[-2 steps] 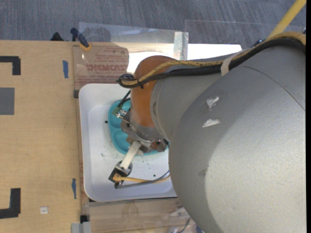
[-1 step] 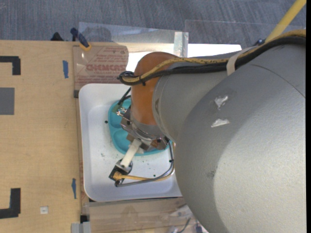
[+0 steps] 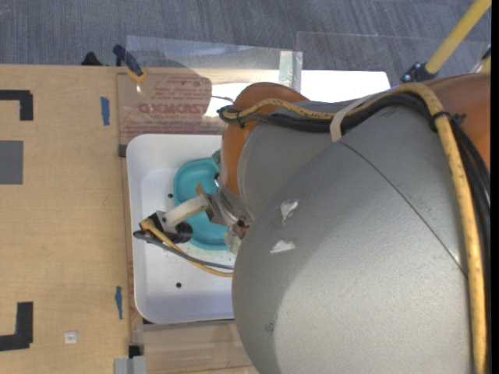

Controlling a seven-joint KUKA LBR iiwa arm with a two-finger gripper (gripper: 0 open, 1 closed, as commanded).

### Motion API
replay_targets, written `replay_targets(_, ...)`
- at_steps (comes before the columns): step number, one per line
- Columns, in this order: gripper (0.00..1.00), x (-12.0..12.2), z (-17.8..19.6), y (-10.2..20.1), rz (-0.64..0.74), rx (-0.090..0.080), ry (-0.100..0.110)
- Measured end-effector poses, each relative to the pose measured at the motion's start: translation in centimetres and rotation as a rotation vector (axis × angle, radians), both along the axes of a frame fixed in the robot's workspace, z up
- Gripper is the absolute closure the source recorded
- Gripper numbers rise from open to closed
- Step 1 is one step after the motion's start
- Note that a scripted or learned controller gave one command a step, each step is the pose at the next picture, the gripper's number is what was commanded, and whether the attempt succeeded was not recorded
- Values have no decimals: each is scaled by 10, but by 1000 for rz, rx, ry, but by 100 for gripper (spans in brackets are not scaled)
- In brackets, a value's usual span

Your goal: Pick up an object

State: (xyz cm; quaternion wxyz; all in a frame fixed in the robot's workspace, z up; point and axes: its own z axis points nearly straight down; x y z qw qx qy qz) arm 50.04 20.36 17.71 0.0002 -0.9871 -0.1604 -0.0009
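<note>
I read this as the reach-and-grasp step of the pick. The arm (image 3: 351, 248) bulks across the right of the camera view with its orange band (image 3: 261, 100) uppermost, and the gripper (image 3: 232, 226) sits low inside the white bin (image 3: 156, 302), right at the edge of the teal object (image 3: 191, 179). That teal object, a rounded, bowl-like piece as far as I can make out, lies near the middle of the bin's visible floor, with its right side covered by the wrist (image 3: 228, 201). I cannot tell whether the gripper is released or clenched, because the wrist and the arm's body hide its tip. Nor can I tell whether it touches the teal object or merely hangs just above it, so I count nothing as held. My judgement is that the pick is about halfway: the approach looks made, the grasp unconfirmed, the lift not yet done. The next move calls for a firm closure on the teal object's rim or wall, then a straight rise clear of the bin wall, and I would watch that the piece comes up with it. A smooth curved shape may well slip or tip out. A small dark speck (image 3: 178, 286) lies apart on the bin floor, and the wooden board (image 3: 62, 209) lies beside the bin, neither in the way.
</note>
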Motion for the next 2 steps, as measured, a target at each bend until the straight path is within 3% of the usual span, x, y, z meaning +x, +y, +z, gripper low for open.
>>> replay_targets(2, 100, 2, 20, 2, 0, 3, -5)
